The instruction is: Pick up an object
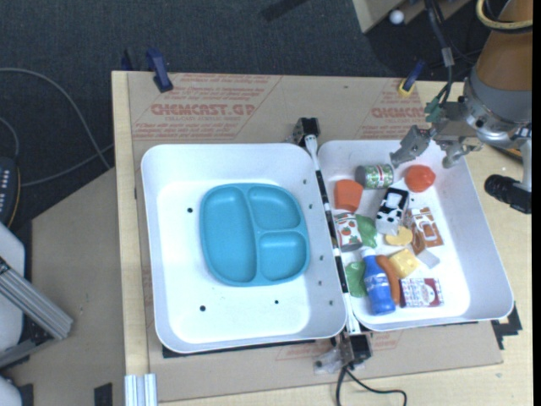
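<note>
1. The nearest candidate for picking was a small round orange-red ball-like toy (420, 177), which lay in the upper part of the right white bin (486, 252), just beside the gripper and not between its fingers.
2. Judged by its look, the toy would be light and probably smooth plastic; a round body can squirt out of two flat fingers, so a hold across its widest middle, from straight above, seemed best.
3. Just left of it lay a short green-and-silver can (374, 175) on its side, likely stiff and apt to roll.
4. Below these sat an orange block (347, 194) and a black-and-white cow-patterned toy (390, 209), near one another, with small printed cartons, green pieces and yellow bits crowded under them.
5. A blue bottle with a red cap (379, 286) lay near the bin's lower edge, beside a red-and-white carton (421, 292).
6. The crowding meant that fingers closing on one piece could nudge its neighbours.
7. The two-finger gripper (436, 143) hung over the bin's upper rim with its fingers spread apart and nothing between them.
8. The left white bin (169, 252) held a teal divided plastic tray (253, 233), well apart from the clutter.
</note>
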### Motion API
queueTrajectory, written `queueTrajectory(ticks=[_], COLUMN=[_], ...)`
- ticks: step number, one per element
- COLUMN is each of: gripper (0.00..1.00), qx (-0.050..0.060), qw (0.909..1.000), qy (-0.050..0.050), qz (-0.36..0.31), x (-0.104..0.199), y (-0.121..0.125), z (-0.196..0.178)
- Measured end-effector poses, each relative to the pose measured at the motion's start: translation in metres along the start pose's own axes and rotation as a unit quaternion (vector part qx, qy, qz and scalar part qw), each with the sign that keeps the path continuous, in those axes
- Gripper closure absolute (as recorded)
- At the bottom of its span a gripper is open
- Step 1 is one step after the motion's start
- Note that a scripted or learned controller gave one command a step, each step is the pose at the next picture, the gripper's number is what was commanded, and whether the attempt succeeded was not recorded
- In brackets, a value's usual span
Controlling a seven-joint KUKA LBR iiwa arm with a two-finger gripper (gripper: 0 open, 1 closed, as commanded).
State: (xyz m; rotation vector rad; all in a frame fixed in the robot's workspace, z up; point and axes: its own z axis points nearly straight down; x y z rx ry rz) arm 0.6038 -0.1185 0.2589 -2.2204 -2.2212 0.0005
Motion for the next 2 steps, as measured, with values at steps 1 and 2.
queueTrajectory(ticks=[1, 2], gripper=[0.00, 1.00], qx=[0.001, -0.002], qw=[1.0000, 1.0000], qy=[0.000, 0.000], qz=[0.000, -0.001], x=[0.000, 0.000], y=[0.057, 0.059], z=[0.144, 0.132])
